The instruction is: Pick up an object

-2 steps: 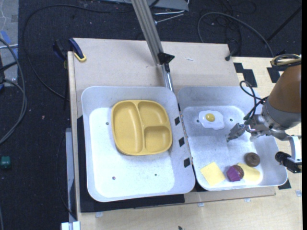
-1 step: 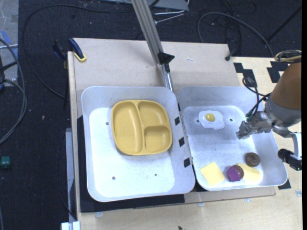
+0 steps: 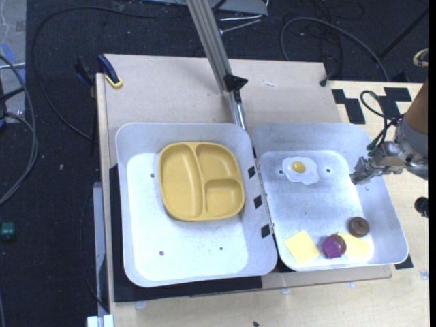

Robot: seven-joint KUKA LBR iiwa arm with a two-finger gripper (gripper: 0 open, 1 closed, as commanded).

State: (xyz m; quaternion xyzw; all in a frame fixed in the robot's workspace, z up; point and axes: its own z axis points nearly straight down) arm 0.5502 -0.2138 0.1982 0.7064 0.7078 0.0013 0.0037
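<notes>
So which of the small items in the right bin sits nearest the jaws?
The fried egg, alone toward the bin's far end; the brown, purple and yellow pieces cluster at the near edge.

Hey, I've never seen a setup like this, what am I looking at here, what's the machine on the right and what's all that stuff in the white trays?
One camera looks down at a slant on a bench with two shallow white bins. The left bin holds a yellow divided plate. The right bin holds toy food: a fried egg, a yellow square, a purple piece and a small brown round piece. The machine at the right is a robot arm; its gripper hangs over the right bin's edge, with nothing visibly held. Its job is to pick something up.
</notes>
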